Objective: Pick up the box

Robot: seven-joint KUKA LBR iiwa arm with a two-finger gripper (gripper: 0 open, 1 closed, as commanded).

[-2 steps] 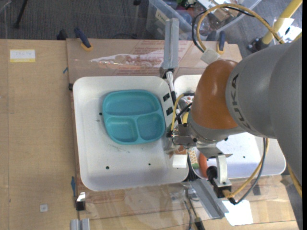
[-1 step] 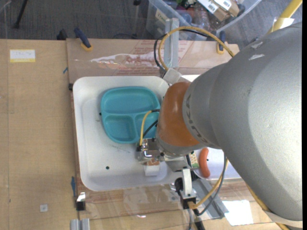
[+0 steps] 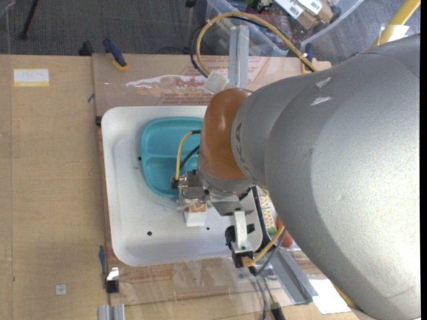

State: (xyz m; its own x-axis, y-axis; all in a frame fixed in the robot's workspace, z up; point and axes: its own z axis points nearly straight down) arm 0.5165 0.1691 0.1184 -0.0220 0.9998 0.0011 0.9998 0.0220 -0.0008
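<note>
My gripper (image 3: pixel 195 212) hangs low over the left white bin (image 3: pixel 127 179), just right of a teal divided dish (image 3: pixel 160 155) lying in that bin. The grey arm with its orange band (image 3: pixel 223 135) covers most of the right half of the view. A small brown and white piece sits at the gripper's tip; I cannot tell whether it is part of the gripper or something held. A narrow strip of a patterned object (image 3: pixel 269 213), possibly the box, peeks out from under the arm at the right bin's side. A red bit (image 3: pixel 287 239) shows just below it.
Yellow and black cables (image 3: pixel 181 153) run from the wrist across the dish. The bin's white floor (image 3: pixel 147 235) lies in front of the gripper. A clear tote of clutter (image 3: pixel 287 5) stands behind the bench. Blue clamps (image 3: pixel 117 57) hold the back edge.
</note>
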